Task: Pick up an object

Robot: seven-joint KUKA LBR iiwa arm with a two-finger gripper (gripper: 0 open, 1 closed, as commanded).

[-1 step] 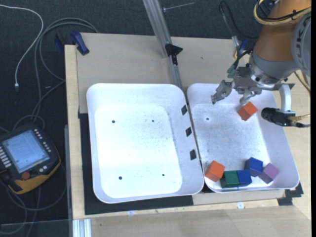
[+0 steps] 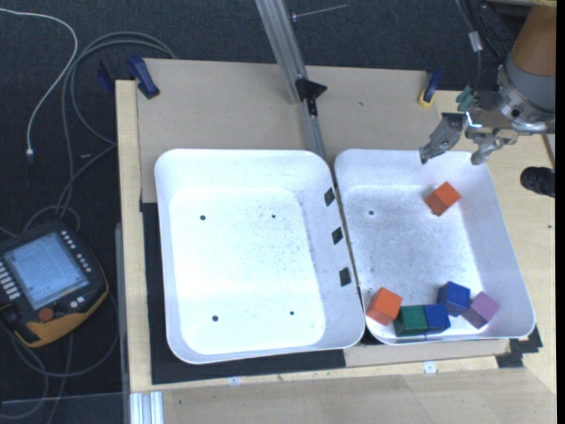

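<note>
Hovering spread and empty over the right bin's (image 2: 508,254) far rim, the gripper (image 2: 457,151) should drop straight onto the lone orange block (image 2: 442,198) just below it, well apart from the near-corner cluster (image 2: 433,309).

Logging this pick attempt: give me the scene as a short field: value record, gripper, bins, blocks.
gripper: open, above the far edge of the right bin, nothing between its fingers
right bin: holds six blocks
lone block: orange block, apart from the rest, just below the gripper
near-edge cluster: second orange block, green block, two blue blocks and, purple block, packed close together
left bin: white, speckled
likely target: lone orange block, judging by closeness
</note>
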